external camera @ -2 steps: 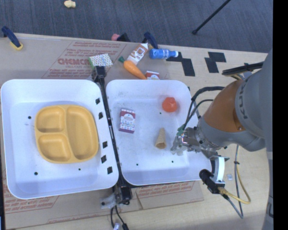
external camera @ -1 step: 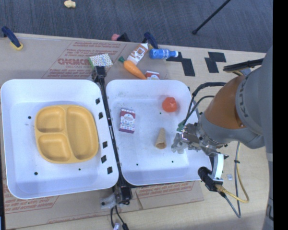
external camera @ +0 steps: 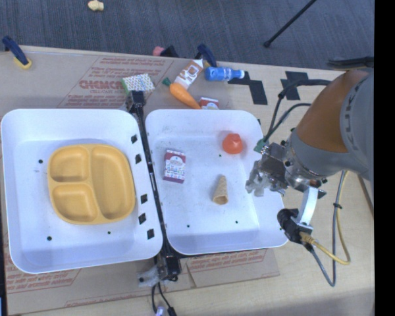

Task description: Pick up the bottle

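The blue bottle [external camera: 224, 74] lies on its side outside the bins, at twelve o'clock from the right bin [external camera: 204, 239] — beside a carrot [external camera: 184, 95]. The gripper [external camera: 258, 180] hovers at the bin's three o'clock rim — whether it is apart or together, I cannot tell

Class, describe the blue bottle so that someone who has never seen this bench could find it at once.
Start at the right white bin and look past its far rim, onto the cardboard. The blue bottle lies there on its side, right of a white and orange bottle and a carrot. It alone is blue.
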Tool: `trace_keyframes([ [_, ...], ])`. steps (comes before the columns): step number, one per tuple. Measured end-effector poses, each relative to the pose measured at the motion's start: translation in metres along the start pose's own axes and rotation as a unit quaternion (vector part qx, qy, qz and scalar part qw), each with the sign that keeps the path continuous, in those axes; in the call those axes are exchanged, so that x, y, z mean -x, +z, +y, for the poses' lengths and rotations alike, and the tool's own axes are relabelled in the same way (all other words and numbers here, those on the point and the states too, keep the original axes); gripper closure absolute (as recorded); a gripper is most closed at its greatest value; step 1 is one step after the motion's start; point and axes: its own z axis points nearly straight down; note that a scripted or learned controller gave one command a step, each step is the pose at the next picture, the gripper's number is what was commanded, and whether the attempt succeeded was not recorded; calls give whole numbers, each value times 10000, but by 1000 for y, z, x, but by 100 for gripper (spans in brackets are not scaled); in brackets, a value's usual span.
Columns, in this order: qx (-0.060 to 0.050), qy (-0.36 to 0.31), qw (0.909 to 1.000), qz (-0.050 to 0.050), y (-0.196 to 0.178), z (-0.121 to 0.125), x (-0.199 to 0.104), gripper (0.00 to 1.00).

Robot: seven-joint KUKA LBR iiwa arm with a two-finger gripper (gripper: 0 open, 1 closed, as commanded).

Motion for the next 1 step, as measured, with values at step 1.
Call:
trace_keyframes([
  [1,-18,1167,9932,-2,9,-35,-69,100],
])
